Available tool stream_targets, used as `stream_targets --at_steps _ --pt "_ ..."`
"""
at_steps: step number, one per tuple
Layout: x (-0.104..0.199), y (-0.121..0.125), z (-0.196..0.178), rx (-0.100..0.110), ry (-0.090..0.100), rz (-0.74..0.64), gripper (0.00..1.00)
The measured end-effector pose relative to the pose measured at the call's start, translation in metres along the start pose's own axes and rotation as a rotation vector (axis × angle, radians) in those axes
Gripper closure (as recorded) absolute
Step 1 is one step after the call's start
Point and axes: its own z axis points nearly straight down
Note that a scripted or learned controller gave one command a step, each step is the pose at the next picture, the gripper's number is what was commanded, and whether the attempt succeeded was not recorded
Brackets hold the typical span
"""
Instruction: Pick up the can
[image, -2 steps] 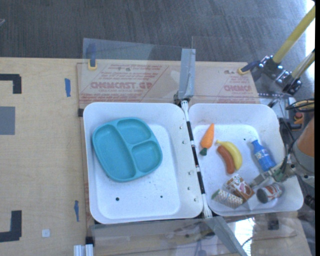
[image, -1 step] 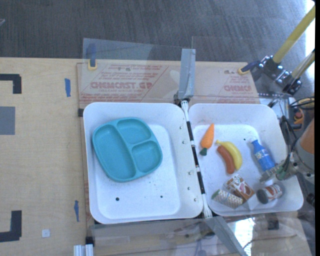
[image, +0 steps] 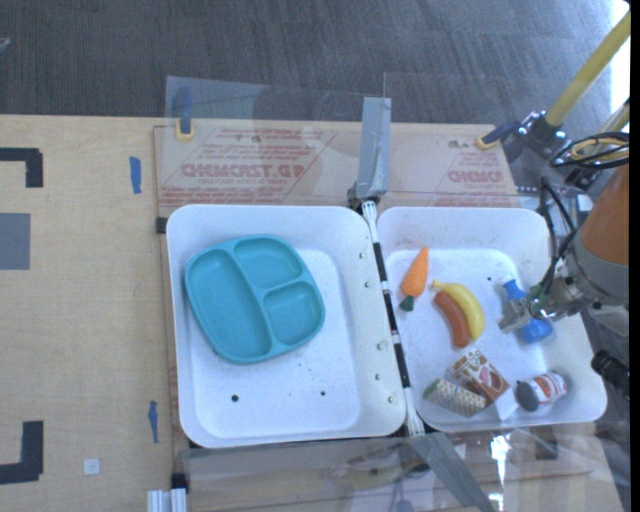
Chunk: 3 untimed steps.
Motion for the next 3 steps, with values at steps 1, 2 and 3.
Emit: stream_targets --at_steps 1,2,3 --pt "0.000 0.000 0.000 0.001 0.000 0.000 0.00" --pt "-0.032 -0.018 0.083 -0.021 -0.007 -0.105 0.00" --pt "-0.033 -0.020 0.078 -0.020 -0.015 -0.263 0.00"
